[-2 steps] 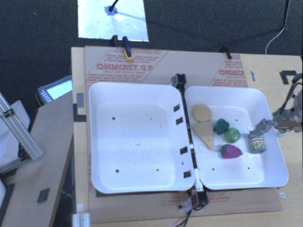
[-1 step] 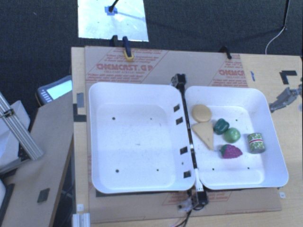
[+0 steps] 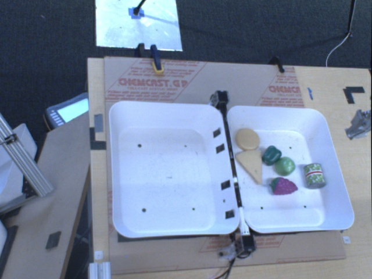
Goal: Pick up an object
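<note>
The right bin [image 3: 334,156] holds several small objects in a cluster. A round tan cookie [image 3: 247,138] lies nearest its back left. A yellow cheese wedge [image 3: 251,165] lies just below the cookie. A dark green pepper [image 3: 271,154] and a round green fruit [image 3: 285,166] sit side by side. A magenta bunch of grapes [image 3: 283,185] lies in front of them, and a small can [image 3: 314,175] with a green and red label stands to the right. My gripper [image 3: 357,125] shows as a grey piece at the far right, outside the bin's right rim, apart from every object.
The left bin [image 3: 116,156] sits beside the right one, joined by a black-clipped seam [image 3: 229,167]. A silver plate [image 3: 138,15] lies on the dark floor at the back. A tablet [image 3: 67,112] and an aluminium rail [image 3: 23,161] stand at the left. Clamps [image 3: 156,60] hold the board's back edge.
</note>
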